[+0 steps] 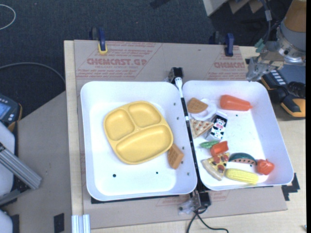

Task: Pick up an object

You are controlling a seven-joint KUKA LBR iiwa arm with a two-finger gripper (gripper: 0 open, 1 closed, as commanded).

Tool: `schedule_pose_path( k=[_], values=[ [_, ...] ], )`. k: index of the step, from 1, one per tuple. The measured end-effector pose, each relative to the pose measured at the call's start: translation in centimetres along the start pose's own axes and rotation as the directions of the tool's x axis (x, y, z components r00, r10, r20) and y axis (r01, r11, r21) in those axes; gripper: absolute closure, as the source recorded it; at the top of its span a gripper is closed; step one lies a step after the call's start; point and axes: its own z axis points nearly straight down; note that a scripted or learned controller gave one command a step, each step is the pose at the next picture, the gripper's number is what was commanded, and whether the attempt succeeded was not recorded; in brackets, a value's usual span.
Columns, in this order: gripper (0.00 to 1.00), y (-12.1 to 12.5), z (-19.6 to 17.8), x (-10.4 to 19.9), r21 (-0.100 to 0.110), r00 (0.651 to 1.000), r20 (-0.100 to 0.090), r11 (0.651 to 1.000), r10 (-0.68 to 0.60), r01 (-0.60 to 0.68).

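Yellow tray [138,138] beside toast piece [175,157]

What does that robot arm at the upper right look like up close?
A rounded tan-orange band sits above a silvery-grey metal wrist. Below it hangs a small grey metal tool, with thin dark cables running alongside the arm.

A brown board [146,57] with red lettering covers the bench, held at its far edge by two blue clamps [101,39], one toward each side. A black bar [183,106] runs between the two bins. Dark carpet [58,13] lies beyond the board. At the left edge sit a metal rail [19,166] and what may be a small screen [7,109].
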Motion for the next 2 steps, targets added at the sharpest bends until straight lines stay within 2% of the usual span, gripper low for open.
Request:
schedule_pose_path(
  k=[1,2],
  values=[
    [0.0,-0.01,0.05,0.01,0.001,1.0,0.0,1.0,0.0,0.0],
    [1.0,0.09,-0.88,-0.01,-0.001,1.0,0.002,1.0,-0.001,0.001]
  ],
)
